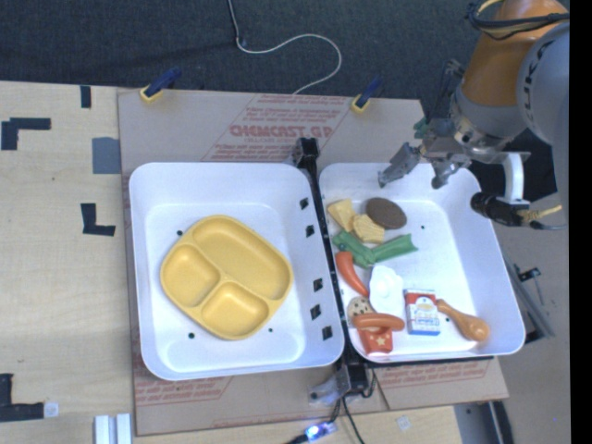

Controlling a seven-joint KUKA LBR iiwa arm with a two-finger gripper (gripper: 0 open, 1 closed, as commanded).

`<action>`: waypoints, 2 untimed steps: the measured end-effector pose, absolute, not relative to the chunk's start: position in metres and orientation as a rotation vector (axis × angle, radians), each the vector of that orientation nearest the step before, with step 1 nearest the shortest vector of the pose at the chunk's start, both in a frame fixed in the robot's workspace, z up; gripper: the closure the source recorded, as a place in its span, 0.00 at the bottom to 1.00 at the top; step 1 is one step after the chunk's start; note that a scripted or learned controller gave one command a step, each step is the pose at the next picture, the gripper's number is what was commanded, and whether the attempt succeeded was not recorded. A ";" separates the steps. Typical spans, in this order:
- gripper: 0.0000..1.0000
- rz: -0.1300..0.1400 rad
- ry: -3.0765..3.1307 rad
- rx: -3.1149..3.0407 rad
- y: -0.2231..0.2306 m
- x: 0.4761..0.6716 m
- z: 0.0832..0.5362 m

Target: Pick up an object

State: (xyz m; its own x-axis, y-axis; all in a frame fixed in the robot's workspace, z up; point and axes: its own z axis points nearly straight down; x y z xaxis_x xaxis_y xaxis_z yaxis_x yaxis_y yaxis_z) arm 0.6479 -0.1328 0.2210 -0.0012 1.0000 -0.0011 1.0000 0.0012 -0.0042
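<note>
Arm (509,54) above the right bin's (495,276) far edge — jaws spread, empty.

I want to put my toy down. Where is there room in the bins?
In the left bin, bare white floor rings the yellow tray, widest along the far edge. In the right bin, the strip by the right wall past the brown patty is free. Its left side and near end are crowded with toy food.

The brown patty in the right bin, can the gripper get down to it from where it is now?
Probably yes. The gripper hangs open over the far edge of the right bin, close to the brown patty. Nothing lies on top of the patty, though yellow pieces crowd its left side.
</note>
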 end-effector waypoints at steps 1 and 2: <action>0.00 0.007 -2.221 -2.217 -0.138 0.654 0.163; 0.00 0.005 -2.224 -2.217 -0.136 0.659 0.101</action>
